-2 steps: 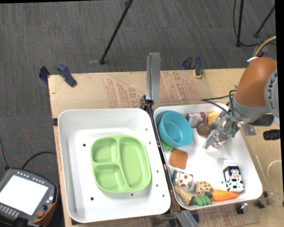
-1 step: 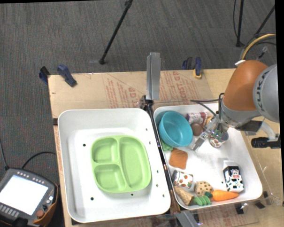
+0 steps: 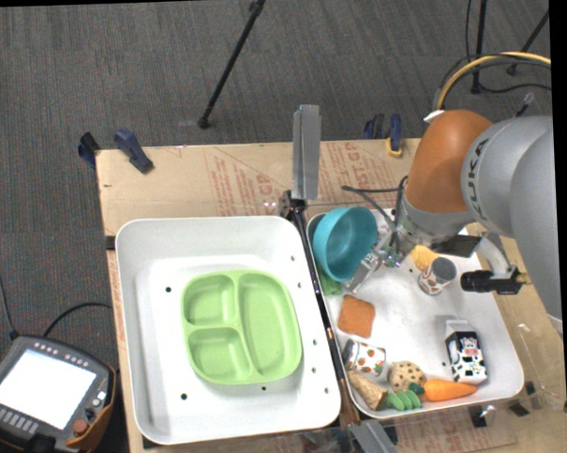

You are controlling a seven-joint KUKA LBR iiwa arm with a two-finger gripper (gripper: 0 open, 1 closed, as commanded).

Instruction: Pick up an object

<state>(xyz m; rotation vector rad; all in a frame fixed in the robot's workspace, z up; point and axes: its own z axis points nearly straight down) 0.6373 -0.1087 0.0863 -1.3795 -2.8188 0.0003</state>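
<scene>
I have the end effector [image 3: 383,249] low in the right bin [image 3: 507,338], at roughly 11 o'clock in that bin, against the tilted blue bowl [image 3: 345,240]; how it grips I cannot tell. Risk: the bowl's rim may slip, or the bowl may roll onto the orange square [image 3: 357,315] lying at its 6 o'clock. Count: two bins, one green divided plate [image 3: 241,328] in the left bin [image 3: 140,265], one carrot [image 3: 449,389], one cow-print carton [image 3: 465,352], one cookie [image 3: 406,374].
</scene>
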